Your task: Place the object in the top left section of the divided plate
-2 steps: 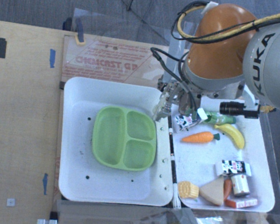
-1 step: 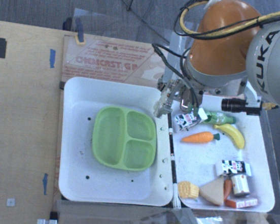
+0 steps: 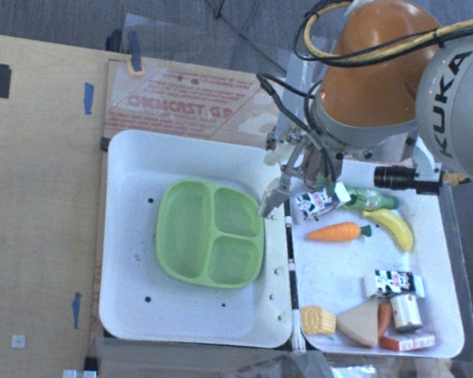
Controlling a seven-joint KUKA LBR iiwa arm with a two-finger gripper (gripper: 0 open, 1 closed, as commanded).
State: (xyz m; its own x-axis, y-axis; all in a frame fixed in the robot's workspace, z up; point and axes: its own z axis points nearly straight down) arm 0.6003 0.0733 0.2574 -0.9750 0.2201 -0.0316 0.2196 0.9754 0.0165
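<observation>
A light green divided plate lies in the left white bin; it has one long section on the left and two smaller ones on the right, all bare. My gripper hangs over the ridge between the two bins, just off the plate's upper right corner. A small black-and-white carton lies right beside it in the right bin. Whether anything is in the gripper is unclear from this angle.
The right bin also holds a carrot, a banana, a green bottle, a second carton, a small can, a bread slice and a yellow waffle. The arm's bulk covers the bin's top edge.
</observation>
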